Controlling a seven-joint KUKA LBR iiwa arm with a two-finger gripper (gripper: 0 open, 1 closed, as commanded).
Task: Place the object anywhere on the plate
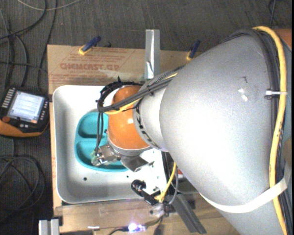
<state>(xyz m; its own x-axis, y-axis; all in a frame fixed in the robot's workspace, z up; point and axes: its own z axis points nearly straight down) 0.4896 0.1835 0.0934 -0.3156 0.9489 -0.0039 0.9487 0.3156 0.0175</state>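
Camera view, one moment: object not surely made out; small pale-green speck [95, 156] at the wrist tip, over lower rim of teal plate [86, 131], possibly it, too small to tell

Jaws down at that same spot, low over the plate's near edge; state cannot be told, wrist body blocking the sight line

Plate divided into compartments, lying flat in left bin [63, 131], toward its middle; likely centred so a drop from any angle lands on it

Orange band [125, 126] directly above plate's right half, arm [220, 121] slanting in from the right; posture reads as a reach down to the plate, fitting a release or a near-release, judged only from position

Bin resting on cardboard sheet [88, 62], blue clamps [89, 44] at the far edge, presumably to stop the sheet sliding on the table [88, 210]

Risk, as judgement: drop so near the rim could roll off into the bin

Pendant [22, 111] on the floor, well apart to the left
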